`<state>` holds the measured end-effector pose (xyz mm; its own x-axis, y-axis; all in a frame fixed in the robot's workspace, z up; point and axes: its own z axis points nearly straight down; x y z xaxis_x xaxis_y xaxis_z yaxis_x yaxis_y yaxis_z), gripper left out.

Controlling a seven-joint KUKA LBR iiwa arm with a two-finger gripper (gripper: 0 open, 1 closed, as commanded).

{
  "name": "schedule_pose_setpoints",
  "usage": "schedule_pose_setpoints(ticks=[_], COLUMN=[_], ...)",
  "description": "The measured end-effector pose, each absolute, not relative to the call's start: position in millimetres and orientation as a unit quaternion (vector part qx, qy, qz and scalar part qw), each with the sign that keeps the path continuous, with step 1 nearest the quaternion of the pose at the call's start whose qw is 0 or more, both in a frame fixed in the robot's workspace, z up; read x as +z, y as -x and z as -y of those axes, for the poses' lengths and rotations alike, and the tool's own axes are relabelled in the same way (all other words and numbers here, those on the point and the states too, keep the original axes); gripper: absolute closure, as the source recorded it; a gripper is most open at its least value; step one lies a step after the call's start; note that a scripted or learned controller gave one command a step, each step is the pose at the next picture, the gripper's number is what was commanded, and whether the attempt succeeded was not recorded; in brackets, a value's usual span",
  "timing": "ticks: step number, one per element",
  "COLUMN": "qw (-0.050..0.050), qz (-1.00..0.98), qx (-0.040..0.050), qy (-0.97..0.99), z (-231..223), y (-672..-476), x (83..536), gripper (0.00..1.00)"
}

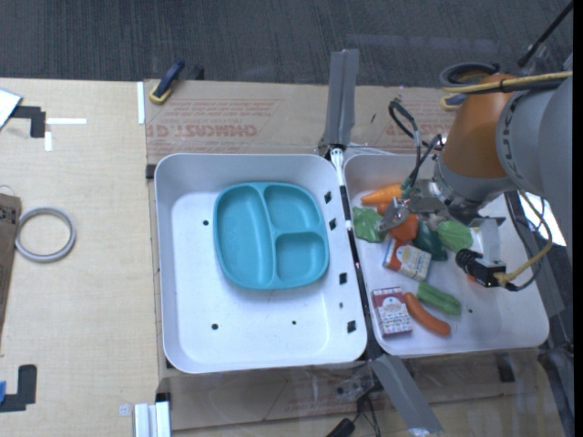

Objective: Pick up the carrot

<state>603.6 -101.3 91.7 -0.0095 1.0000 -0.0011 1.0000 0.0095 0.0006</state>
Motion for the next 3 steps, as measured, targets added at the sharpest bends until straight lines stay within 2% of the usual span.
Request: schedule_pose_setpoints(ticks=[1,2,3], qw=[0.004,0.0,0.0], qz=[-0.709,-0.695,-0.695], qx=[0.0025,-0.0011,-0.0013], qy=[-0.705,-0.719,-0.719], z=[102.2,82.1,82.1], y=[-606.2,-597.6,-597.4], x=[104.0,190.6,190.2], gripper=[1.0,1.0,0.0])
